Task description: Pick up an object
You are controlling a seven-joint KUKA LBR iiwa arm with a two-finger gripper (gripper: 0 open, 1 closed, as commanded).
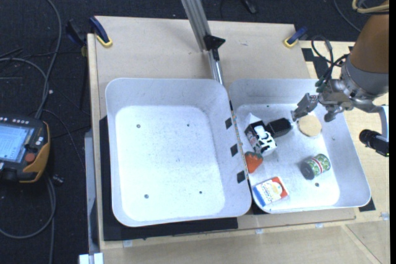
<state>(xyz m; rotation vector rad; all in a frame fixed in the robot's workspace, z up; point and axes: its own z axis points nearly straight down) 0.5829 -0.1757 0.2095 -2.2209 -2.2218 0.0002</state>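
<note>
At the right of the frame, the gripper (315,109) hangs over the right bin (352,195), fingers spread open and holding nothing. A round beige disc (310,127) lies just below it, nearest of the objects; its shape favours no grasp direction.

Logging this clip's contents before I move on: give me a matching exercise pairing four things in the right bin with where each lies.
Things:
1. round tan piece
2. green can
3. red and white packet
4. black and white toy

Places:
A. lying on its side, right of the bin's middle
B. near the bin's front edge
C. just under the claw, toward the far right side
D. close to the divide between the two bins, above a small red fruit

Pairs: 1-C, 2-A, 3-B, 4-D
</note>
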